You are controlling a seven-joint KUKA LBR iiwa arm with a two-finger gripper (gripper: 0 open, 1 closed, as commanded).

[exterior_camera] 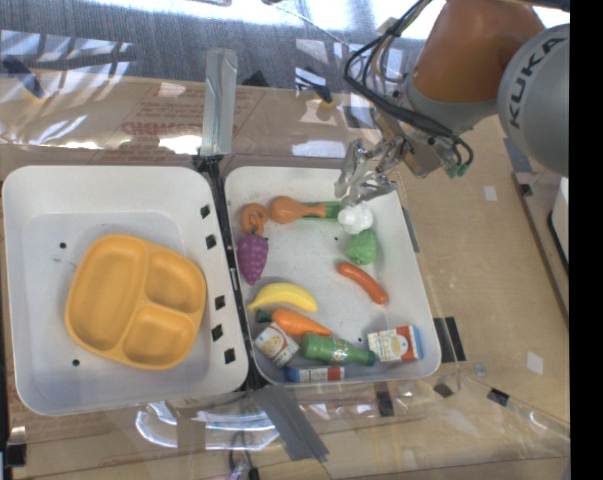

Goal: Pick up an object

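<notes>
You had the gripper (pixel 359 183) hanging over the far right part of the right bin (pixel 413 258), its metal fingers (pixel 349 180) pointing down and left toward a white ball-shaped thing (pixel 356 218) that lay just beneath them. Whether the fingers were spread or closed, you could not tell from this angle, and nothing was clearly seen between them. The white thing sat touching a green leafy vegetable (pixel 362 247) on its near side. To its left lay an orange gourd with a green stem (pixel 299 209), and further left, by the bin's left wall, a small brown fruit (pixel 253 218) with a purple bunch of grapes (pixel 252 258) just near of it. A red sausage (pixel 362 282) lay to the right of the middle. Toward the near end you had a banana (pixel 284 296), a carrot (pixel 301 323) just beside it, a small can (pixel 275 345), a green bottle (pixel 335 350), a small carton (pixel 396 344) and a flat blue and red pack (pixel 316 374) against the near wall. In the left bin (pixel 26 268) a yellow divided plate (pixel 136 300) lay flat, well apart from the arm.
</notes>
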